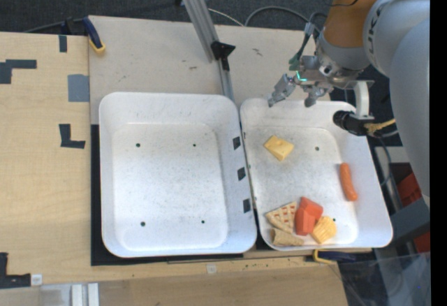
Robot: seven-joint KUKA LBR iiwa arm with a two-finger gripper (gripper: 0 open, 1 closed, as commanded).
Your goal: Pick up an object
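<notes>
Pincer (296, 93) hangs spread and empty over the right bin's (363, 151) far rim, at about twelve o'clock. The nearest target, a yellow cheese block (279, 147), lies alone at six o'clock from it. The arm should center above this block, align the fingers across its narrow sides, then descend straight.

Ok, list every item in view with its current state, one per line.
gripper: open, nothing between its fingers, above the right bin's far edge
yellow block: lying alone in right bin
orange stick: lying near the bin's right wall
red piece: in the near-corner pile
waffle piece: same pile
</notes>
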